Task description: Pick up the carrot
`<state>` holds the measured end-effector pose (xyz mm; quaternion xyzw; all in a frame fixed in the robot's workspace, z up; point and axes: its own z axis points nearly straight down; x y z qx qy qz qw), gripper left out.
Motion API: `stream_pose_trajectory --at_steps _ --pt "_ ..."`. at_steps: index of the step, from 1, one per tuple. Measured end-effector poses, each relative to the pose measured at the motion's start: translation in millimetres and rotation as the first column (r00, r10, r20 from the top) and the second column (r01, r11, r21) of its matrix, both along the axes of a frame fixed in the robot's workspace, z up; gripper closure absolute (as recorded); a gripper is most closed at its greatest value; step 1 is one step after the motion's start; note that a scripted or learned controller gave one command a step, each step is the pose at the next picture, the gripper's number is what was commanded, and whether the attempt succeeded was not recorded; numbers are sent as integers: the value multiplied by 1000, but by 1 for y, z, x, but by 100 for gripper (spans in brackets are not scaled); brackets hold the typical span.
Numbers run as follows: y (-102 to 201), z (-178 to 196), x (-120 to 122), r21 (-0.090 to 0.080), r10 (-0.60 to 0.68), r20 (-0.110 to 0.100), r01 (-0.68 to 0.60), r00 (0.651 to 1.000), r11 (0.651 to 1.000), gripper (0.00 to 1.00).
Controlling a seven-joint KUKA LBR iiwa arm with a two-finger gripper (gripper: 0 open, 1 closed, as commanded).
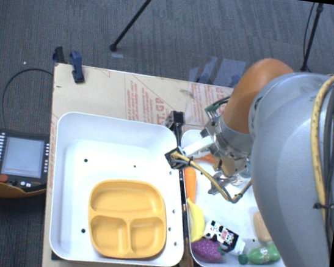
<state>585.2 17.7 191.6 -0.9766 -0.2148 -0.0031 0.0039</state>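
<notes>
Nearest, a yellow tray (pixel 129 219) lies in the left bin (pixel 69 147). The carrot (pixel 189 183) lies along the right bin's (pixel 227 265) left wall. My claw (pixel 227 169) hovers beside it; grip state cannot be determined.

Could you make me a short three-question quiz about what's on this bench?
1. True or false: the yellow three-compartment plastic tray lies in the left white bin.
2. Which lies nearest the long orange carrot? A) yellow banana B) green plastic bottle C) purple bunch of grapes
3. Fill in: the carrot lies along the right white bin's ____ edge.

Key: 1 true; 2 A; 3 left. The grey arm's two-finger gripper is above the carrot's end of that bin.
</notes>
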Motion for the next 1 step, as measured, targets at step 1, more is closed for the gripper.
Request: stream_pose_trajectory --at_steps 1 --pt "-34 -6 13 -7 -147 -12 147 989 989 0"
